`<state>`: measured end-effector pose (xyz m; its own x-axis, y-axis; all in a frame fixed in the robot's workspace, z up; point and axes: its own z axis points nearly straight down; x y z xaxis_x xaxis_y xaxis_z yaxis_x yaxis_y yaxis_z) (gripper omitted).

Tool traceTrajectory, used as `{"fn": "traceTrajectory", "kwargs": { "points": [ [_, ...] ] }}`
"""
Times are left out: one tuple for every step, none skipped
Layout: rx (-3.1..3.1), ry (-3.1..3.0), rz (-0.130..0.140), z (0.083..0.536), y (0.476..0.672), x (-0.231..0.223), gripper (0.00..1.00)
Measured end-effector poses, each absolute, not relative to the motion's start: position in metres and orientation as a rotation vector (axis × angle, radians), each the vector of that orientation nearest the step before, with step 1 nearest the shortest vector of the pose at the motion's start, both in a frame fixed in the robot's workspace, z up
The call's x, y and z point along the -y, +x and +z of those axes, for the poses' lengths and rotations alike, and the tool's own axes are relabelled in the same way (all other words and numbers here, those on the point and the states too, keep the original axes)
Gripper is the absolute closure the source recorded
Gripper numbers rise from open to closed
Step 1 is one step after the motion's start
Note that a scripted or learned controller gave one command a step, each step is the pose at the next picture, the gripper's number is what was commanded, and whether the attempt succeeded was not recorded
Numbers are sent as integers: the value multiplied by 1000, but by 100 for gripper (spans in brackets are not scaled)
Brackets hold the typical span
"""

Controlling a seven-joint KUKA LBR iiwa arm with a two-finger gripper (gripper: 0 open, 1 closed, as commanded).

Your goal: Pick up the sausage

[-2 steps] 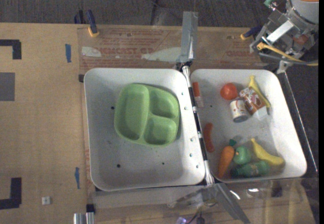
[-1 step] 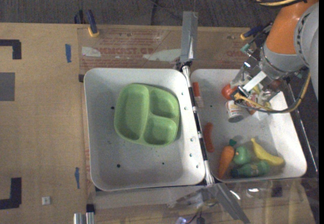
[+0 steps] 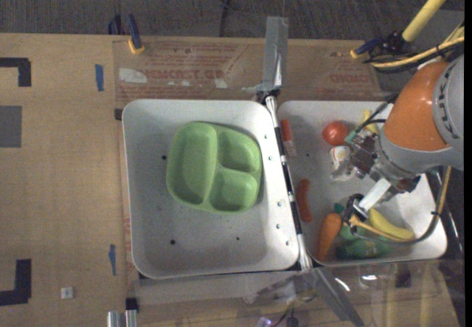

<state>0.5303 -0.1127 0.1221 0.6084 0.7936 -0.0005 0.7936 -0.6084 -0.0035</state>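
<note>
2 white bins side by side. Left bin holds 1 green divided plate with 3 compartments, set toward the upper middle. Right bin is crowded. The sausage, red-orange, lies lengthwise close along that bin's left wall, just above the carrot and below a paler reddish stick by the same wall. A tomato sits near the top, with a small white object under it. A banana and a green item lie at the lower edge beside the carrot. The arm enters from the right, and the gripper hangs over the bin's middle, next to the white object and apart from the sausage (open or closed: cannot tell from this angle). Nothing visibly held.
</note>
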Motion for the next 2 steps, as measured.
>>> {"fn": "traceTrajectory", "kwargs": {
  "points": [
    [1272, -2879, -14, 89, 495, 96, 0],
    [1266, -2886, -10, 99, 494, 99, 100]
  ]
}}
